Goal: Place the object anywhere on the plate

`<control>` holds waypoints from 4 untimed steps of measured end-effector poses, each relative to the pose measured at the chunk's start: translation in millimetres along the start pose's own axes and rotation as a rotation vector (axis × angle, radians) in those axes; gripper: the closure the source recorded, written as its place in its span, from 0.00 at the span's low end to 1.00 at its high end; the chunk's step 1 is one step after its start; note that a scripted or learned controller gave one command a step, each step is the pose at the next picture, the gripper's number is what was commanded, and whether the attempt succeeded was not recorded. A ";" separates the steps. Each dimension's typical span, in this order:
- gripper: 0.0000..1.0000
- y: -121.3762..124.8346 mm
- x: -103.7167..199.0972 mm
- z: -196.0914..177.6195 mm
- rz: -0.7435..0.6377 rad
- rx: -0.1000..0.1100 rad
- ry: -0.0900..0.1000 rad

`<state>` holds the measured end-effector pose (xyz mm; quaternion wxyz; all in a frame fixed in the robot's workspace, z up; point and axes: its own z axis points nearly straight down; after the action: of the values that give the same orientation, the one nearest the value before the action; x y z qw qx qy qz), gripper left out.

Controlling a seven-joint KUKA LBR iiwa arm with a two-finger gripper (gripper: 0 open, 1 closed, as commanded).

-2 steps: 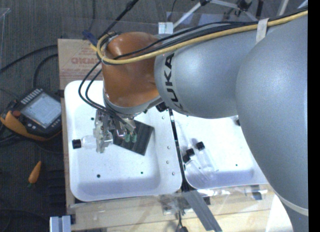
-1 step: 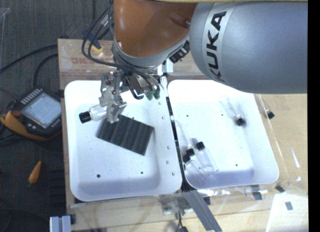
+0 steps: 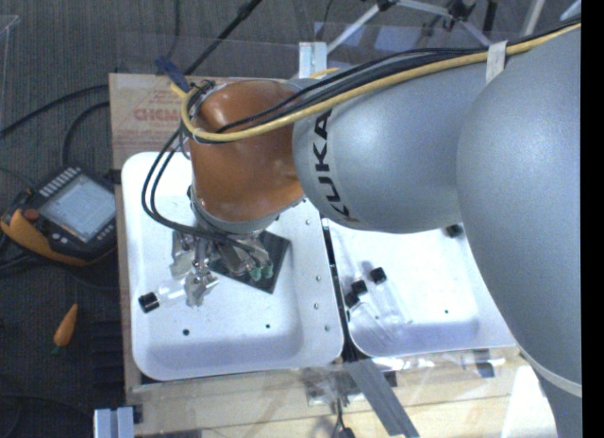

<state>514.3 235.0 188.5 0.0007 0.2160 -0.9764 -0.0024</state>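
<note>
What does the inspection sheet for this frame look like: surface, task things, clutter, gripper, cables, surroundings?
Surface: two white bins, left bin and right bin, side by side on a wooden bench.
Job's things: dark square plate in the left bin, partly under the arm; small black-capped clear object lying on the bin floor to the plate's left.
Clutter: clear pieces with black caps in the right bin.
Gripper: gripper low over the left bin, beside the plate.
Cables: black and yellow cables run along the arm.
Surroundings: teach pendant and orange item on the floor.
</note>
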 end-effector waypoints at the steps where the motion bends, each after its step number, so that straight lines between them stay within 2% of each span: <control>1: 1.00 -23.9 -46.4 -150.0 -0.287 0.003 -0.004; 2: 1.00 -14.3 -5.6 -48.5 -0.357 0.000 -0.001; 3: 1.00 -19.5 -27.6 -2.1 -0.516 0.003 0.001; 4: 1.00 -81.3 -132.3 -31.6 -0.665 0.001 -0.005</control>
<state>668.5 217.0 219.6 -0.0025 0.5228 -0.8525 -0.0026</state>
